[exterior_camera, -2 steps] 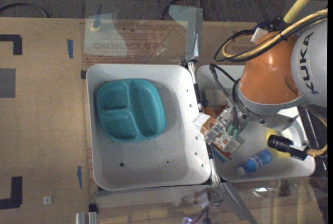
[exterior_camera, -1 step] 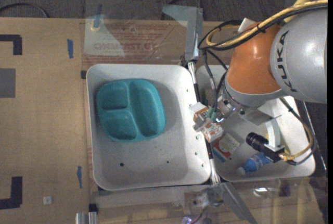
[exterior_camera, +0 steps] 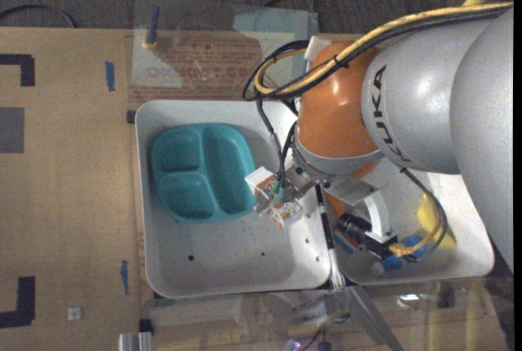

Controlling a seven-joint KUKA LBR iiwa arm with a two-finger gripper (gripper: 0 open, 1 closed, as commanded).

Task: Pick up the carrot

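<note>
Camera view. My gripper (exterior_camera: 277,201) is low over the right-hand side of the left shallow white plastic bin (exterior_camera: 163,259), close to the wall it shares with the right shallow white bin (exterior_camera: 471,259). Just beside it, to the left, lies the teal three-compartment plastic plate (exterior_camera: 204,170); its compartments look bare. Jaws: I cannot tell whether they are apart or together, because the wrist and bracket crowd the tip.

Carrot: location not settled. A small orange-and-white patch (exterior_camera: 285,215) sits right at my tip. It may be the carrot or part of my own hardware; too blurred to say. My grey arm (exterior_camera: 424,96) covers most of the right bin. A yellow shape (exterior_camera: 426,217) shows there, unidentified.

Progress, as I judge it: approach made, gripper down at bin level. Grasp unconfirmed, with nothing clearly between the jaws. Left to do: secure the carrot and lift it clear of the bin.
</note>
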